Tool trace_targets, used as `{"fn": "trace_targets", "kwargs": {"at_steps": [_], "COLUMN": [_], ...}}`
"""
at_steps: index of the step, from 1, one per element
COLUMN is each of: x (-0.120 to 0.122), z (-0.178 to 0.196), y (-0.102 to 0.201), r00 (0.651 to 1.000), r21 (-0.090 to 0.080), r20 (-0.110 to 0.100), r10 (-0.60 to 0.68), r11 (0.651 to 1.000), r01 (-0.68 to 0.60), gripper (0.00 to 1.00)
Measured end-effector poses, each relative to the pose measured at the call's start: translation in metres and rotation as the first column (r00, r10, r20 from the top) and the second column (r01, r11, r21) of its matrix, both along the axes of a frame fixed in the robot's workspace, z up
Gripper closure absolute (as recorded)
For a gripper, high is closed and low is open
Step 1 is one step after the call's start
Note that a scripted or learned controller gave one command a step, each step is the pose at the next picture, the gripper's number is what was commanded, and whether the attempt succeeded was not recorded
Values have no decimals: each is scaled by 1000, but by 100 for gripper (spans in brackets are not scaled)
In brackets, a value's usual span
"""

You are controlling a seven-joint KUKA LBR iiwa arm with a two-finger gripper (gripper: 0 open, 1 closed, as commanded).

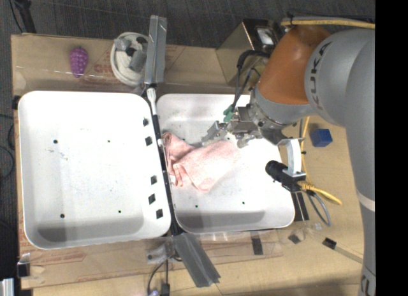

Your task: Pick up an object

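Gripper (223, 130) hovering low at the pink cloth's (197, 161) upper edge in the right bin (280, 215), near its left wall, grip state impossible to tell, and that limp fabric could slip free on lifting.

The tan wooden surface (44, 55) carries two shallow white plastic bins (83, 161) side by side, a purple grape-like cluster (78, 60) and a small blue block (320, 137).
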State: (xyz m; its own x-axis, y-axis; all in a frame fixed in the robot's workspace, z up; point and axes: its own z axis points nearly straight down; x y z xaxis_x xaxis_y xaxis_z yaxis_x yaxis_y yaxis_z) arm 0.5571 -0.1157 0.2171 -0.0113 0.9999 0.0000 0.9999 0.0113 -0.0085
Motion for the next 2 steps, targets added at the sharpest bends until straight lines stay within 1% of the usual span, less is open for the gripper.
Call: {"fn": "trace_targets", "kwargs": {"at_steps": [1, 2], "x": [26, 43], "z": [-118, -127], "y": [-6, 5], "r00": [998, 997], "r21": [-1, -2], "r20": [1, 7], "r10": [-70, -77], "r11": [998, 997], "r01": [70, 77], "gripper": [0, 0]}}
